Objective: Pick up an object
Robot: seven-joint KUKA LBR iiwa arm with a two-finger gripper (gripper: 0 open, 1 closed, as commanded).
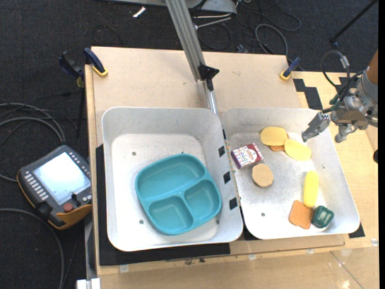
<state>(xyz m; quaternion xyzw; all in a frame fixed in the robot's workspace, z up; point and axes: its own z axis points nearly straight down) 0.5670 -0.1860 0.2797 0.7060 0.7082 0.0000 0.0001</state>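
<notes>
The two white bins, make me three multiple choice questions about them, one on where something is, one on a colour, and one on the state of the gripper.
1. Where does the teal divided tray lie?
A. in the left bin
B. in the right bin
C. on the floor

2. What colour is the long stick-shaped item in the right bin?
A. blue
B. yellow
C. black

3. How does the gripper stand?
A. clamped on the tray
C. pressed flat on the small packet
B. open, holding nothing, above the right bin's far right edge

Answers:
1. A, the tray rests inside the left bin, apart from the food items.
2. B, the piece is plain yellow, lying just above the orange piece and the green pepper.
3. B, its two fingers are spread with nothing between them.
</notes>
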